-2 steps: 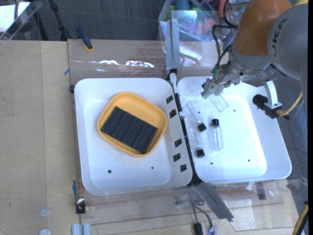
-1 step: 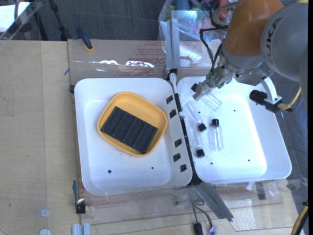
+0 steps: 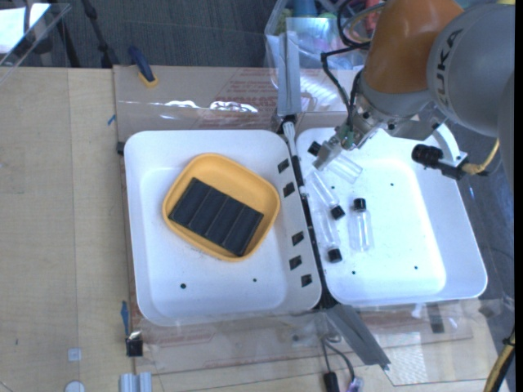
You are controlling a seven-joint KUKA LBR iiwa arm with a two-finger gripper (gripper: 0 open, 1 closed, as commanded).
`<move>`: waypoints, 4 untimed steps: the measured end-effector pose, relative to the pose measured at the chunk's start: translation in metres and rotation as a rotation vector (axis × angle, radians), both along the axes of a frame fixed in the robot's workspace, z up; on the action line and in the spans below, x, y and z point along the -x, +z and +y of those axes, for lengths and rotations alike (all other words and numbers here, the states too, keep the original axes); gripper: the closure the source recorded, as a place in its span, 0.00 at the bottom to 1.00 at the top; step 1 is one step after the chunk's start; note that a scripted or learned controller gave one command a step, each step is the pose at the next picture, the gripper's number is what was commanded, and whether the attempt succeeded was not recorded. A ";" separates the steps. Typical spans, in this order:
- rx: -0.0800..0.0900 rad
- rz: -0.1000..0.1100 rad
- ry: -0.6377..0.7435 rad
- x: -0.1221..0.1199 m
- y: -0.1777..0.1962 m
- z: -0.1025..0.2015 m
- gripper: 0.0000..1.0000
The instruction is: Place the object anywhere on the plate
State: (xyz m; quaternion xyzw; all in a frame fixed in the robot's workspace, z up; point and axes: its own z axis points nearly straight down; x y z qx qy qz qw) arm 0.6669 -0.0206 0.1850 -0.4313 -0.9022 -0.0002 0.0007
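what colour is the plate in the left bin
Yellow-orange plate, with a black ridged pad on it; camera view.

The arm's large rounded grey metal casing [image 3: 478, 64] fills the upper right of the frame, smooth and matte, with part of the dark block lettering "UKA" [image 3: 445, 60] printed on its curved side. Left of it sits a glossy, dome-shaped orange band [image 3: 409, 39]. Black cables [image 3: 347, 31] loop past the orange dome's left edge and trail down along it. Below the dome, a paler grey collar [image 3: 396, 109] narrows to a small silvery metal tool end [image 3: 335, 147] with tiny coloured specks. A black knob on a white and yellow bracket [image 3: 441, 158] juts beneath the grey casing.
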 end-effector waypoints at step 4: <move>-0.001 -0.002 0.670 0.077 0.013 0.070 0.00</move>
